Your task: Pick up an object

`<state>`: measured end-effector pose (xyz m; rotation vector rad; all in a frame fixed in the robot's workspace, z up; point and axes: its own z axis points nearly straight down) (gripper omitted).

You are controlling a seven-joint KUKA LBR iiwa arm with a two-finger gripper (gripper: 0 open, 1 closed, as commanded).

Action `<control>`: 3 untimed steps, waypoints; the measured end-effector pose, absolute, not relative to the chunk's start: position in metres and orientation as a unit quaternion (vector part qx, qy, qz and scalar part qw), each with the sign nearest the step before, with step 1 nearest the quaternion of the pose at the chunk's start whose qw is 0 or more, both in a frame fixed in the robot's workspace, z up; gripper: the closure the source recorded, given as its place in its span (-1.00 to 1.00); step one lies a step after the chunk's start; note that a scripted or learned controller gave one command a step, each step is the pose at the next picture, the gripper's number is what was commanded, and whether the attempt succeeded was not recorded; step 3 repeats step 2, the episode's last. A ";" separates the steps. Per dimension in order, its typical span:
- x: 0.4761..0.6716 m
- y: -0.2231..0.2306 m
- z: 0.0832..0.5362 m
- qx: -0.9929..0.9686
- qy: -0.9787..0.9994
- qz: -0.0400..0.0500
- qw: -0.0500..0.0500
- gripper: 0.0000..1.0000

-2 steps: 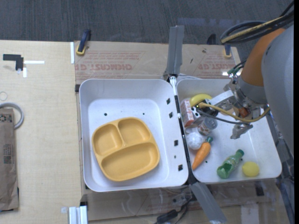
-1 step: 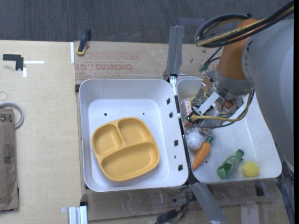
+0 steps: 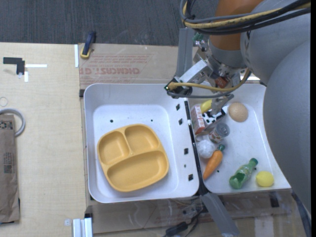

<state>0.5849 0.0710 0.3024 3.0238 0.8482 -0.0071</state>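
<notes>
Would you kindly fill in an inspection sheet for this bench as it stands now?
Surface: two white bins side by side, left bin, right bin.
Job's things: in the right bin, carrot, green bottle, lemon, egg-like ball, small carton.
Clutter: yellow divided plate in the left bin.
Grippers: gripper low over the right bin's far end.
Cables: black and yellow cables looped over the wrist.
Surroundings: cardboard sheet behind the bins.
</notes>
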 end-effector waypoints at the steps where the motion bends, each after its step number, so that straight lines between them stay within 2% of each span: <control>1: 0.602 0.105 0.441 0.995 0.098 -0.001 0.001 -1.00; 2: 0.607 0.159 0.418 0.995 0.098 0.000 0.001 -1.00; 3: 0.607 0.159 0.418 0.995 0.098 0.000 0.001 -1.00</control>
